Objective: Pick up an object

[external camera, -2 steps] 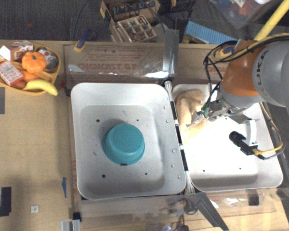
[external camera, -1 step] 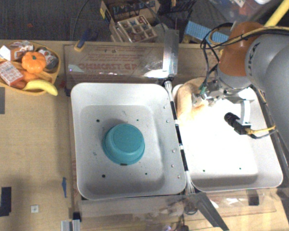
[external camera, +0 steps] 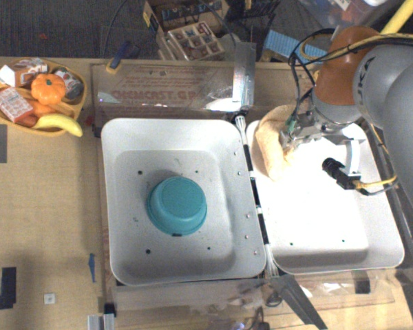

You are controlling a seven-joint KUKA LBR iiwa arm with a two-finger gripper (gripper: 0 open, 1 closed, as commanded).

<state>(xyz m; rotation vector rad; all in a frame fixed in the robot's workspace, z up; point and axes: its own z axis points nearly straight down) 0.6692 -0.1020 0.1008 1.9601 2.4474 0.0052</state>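
1. Claw is down at the top left corner of the right bin, right up against a tan, bread-looking lump. Honestly can't tell how it's set from this angle, since my wrist and the cabling sit over it. No way I'd claim I'm holding anything.

2. That tan lump leans on the bin's left wall, just beside the divider between the two bins. It's touching the claw, or as good as, but whether it's actually in the grip I can't say.

3. My guess on the step: I'm at the grasp itself, down at the object, with the lift not yet done.

4. Next move calls for a firm close on the lump and then a straight lift. It looks soft and it's wedged by the wall, so it could slip or just get shoved along the wall instead of coming up.

5. Further out, the left bin has a teal bowl sitting upside down near the middle, well apart from me. Backup target if this one flops.

6. Way over on the left end of the counter there's a plate of toy food with a banana and a little pumpkin. Not my problem today.
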